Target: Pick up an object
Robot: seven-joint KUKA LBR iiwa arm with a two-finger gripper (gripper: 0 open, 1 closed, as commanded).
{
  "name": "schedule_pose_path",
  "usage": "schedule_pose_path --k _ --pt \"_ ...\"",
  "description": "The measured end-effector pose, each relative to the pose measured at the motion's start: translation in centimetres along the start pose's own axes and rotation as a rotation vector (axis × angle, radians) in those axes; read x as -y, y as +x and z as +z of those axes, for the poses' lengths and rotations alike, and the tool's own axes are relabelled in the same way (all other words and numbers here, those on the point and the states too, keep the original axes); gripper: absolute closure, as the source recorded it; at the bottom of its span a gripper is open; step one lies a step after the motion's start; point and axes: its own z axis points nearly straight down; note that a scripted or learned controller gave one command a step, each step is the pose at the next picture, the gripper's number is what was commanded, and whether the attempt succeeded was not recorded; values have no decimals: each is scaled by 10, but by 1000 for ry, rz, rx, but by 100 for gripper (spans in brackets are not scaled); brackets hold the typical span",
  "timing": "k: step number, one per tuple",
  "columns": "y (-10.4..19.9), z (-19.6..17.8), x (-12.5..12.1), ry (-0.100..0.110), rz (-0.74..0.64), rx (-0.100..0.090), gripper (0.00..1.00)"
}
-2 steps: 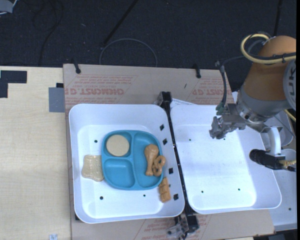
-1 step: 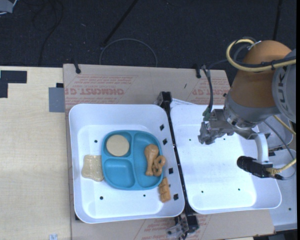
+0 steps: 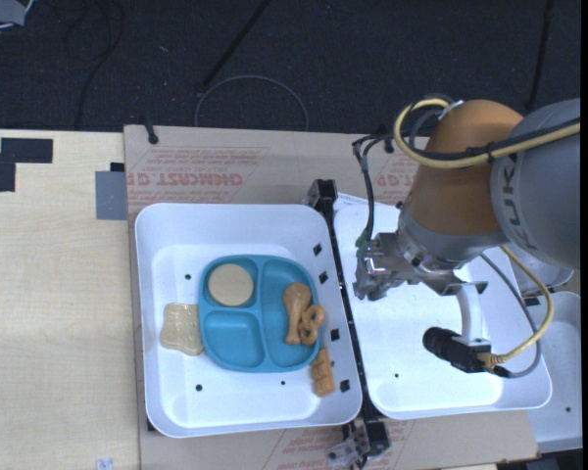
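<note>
Plainly, nothing has been picked up yet as far as this view shows. The arm (image 3: 490,179) reaches in from the right and hangs over the right bin (image 3: 514,385), its hand (image 3: 372,274) low near that bin's left wall, close to the divider between the two bins; whether the hand is released or clenched cannot be told from this slant, and nothing shows in its grasp. The likely candidates all lie in the left bin (image 3: 167,233): a blue divided tray (image 3: 245,346) carrying a round tan disc (image 3: 229,284) in its upper left compartment and a pretzel-like brown piece (image 3: 302,313) in its right compartment. A pale flat piece (image 3: 181,328) lies just beside the tray's left edge, and a small brown chunk (image 3: 321,372) lies at its lower right corner. By my reading the task is at its start: choosing an object, descending, closing and lifting all remain.
</note>
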Motion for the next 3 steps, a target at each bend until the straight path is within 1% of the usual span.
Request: schedule_pose_path --k 1,2,3 --pt "50 -8 9 -3 -1 0 100" --pt "96 3 17 0 -1 1 100" --pt "94 2 17 -1 2 2 0"
